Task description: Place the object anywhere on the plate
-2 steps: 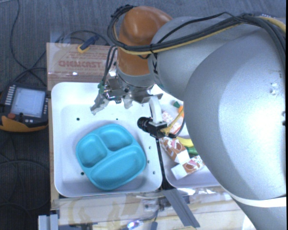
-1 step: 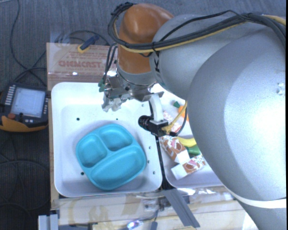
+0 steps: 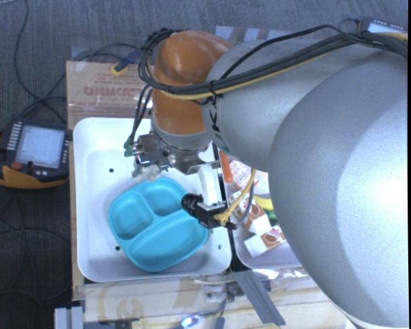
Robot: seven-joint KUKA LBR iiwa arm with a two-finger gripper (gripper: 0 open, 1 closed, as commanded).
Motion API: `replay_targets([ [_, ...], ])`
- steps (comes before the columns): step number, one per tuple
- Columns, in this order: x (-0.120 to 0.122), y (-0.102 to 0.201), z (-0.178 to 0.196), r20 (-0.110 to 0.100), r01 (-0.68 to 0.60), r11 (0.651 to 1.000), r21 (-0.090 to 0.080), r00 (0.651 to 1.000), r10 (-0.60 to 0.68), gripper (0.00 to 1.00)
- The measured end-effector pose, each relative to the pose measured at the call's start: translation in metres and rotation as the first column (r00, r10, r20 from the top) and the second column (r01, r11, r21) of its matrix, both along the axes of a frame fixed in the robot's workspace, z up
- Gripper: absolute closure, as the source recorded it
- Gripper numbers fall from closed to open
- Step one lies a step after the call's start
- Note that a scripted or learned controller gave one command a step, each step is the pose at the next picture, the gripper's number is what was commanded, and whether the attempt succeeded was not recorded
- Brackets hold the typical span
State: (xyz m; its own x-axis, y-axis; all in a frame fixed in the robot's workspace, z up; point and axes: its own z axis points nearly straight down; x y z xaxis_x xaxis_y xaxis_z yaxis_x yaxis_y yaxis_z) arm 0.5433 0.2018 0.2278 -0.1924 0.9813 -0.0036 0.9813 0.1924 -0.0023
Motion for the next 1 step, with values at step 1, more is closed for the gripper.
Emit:
replay_targets([
  [1, -0.0511, -0.0615, -0.0008, -0.003, 0.185, 0.983, 0.0, 0.983, -0.185, 1.0],
])
